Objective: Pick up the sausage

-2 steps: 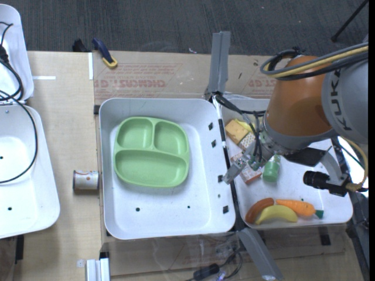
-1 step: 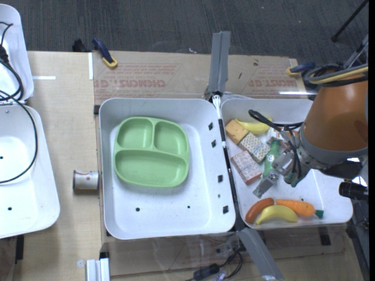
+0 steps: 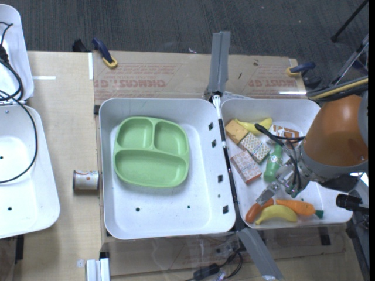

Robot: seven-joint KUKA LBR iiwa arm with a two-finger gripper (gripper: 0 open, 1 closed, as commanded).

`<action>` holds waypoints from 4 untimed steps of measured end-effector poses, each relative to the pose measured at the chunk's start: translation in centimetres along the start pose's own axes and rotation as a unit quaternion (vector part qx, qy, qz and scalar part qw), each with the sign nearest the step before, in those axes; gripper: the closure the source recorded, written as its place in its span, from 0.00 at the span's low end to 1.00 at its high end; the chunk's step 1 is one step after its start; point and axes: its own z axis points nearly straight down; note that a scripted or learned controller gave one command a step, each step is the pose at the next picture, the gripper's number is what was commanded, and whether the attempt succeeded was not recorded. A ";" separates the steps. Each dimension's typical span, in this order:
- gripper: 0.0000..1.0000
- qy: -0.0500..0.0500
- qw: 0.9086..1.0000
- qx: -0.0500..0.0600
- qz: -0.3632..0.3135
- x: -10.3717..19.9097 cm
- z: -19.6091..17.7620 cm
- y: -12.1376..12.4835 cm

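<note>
Just below the hand (image 3: 274,190) lies the sausage (image 3: 253,212).

Green divided plate (image 3: 152,152), yellow banana (image 3: 278,215), orange carrot (image 3: 296,206), white bins (image 3: 111,174).

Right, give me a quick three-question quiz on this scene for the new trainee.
1. True or false: the green divided plate lies in the left bin.
2. Pick one. The gripper hangs over: A) the left bin, B) the right bin, C) the bare bench.
3. Fill in: the yellow banana at the right bin's near edge lies against an orange ____.

Key: 1 true. 2 B. 3 carrot.
</note>
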 end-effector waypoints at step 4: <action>1.00 0.002 1.000 0.002 -0.028 1.1 -14.6 7.9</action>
